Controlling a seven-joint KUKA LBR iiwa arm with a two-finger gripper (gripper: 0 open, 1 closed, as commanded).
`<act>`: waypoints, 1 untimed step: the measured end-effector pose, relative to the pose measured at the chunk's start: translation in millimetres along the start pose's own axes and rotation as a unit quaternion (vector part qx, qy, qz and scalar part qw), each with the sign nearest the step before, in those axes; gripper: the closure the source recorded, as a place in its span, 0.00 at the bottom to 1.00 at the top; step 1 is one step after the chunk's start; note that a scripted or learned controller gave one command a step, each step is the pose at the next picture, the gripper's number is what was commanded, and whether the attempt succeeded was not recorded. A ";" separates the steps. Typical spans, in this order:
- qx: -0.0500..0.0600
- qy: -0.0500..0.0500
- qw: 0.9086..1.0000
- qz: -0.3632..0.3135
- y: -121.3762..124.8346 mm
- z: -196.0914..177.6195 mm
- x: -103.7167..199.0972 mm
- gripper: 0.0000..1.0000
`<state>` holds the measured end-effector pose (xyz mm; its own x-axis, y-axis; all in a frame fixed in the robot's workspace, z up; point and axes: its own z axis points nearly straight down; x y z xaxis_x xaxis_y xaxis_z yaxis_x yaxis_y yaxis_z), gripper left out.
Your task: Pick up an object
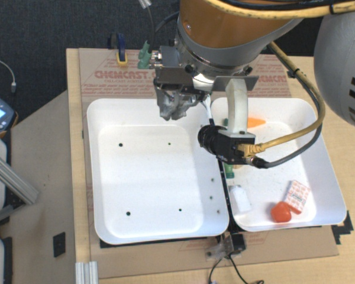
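Lying nearest in the right bin (328, 182): a red ball (280, 212) beside a pink-white packet (297, 195). An orange piece (255, 123) sits farther back. The gripper (176, 108) hangs over the left bin's (106, 176) far edge; grip state cannot be told.

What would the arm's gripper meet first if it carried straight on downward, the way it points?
Most likely the bare floor of the left shallow white bin near its far edge: the gripper hangs over that spot. Depth is hard to judge from this slanted view.
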<state>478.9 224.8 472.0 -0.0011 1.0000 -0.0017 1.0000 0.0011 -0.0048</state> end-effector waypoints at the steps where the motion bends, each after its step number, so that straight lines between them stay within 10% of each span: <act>1: -0.001 0.000 1.000 0.001 0.1 -1.4 -0.5 0.00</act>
<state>479.0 224.3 473.4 -0.0001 1.0000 -0.0008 1.0000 0.0001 -0.0021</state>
